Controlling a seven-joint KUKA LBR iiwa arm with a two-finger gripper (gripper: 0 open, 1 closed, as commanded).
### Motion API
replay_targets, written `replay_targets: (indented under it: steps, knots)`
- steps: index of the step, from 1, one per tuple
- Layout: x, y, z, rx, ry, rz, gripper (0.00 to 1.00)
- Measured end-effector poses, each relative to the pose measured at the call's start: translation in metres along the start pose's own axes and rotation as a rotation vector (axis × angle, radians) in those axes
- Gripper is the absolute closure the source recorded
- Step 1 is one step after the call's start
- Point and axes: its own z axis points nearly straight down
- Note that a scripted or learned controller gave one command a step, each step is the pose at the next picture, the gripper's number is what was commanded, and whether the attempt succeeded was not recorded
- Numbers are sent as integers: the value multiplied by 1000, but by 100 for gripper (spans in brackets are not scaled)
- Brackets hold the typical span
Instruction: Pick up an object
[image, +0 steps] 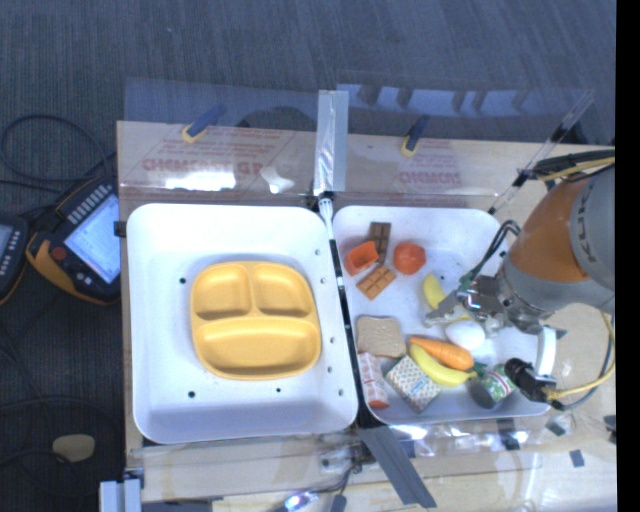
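Right now my likeliest target is the white egg (466, 334), which lies in the right bin (440, 215) just above the carrot (441, 351), and the gripper (478, 305) is low over it at the egg's upper right. I cannot tell how wide the gripper stands or whether it has hold of anything; the wrist hides that. To do this step well I would centre on the egg's widest part, come down straight, and close gently, since a smooth round shell will likely squirt sideways under an off-centre pinch. It looks glossy, small and rounded, touching or nearly touching the carrot. Below the carrot lies a banana (441, 369), left of it a slice of bread (379, 336), and up-left of the egg a small yellow piece (432, 291). Further left, the other bin holds a yellow divided plate (255, 320)
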Motion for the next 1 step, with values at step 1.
replay_targets:
  steps: [1]
  knots:
    - [5, 52, 2, 8, 2, -142, 0]
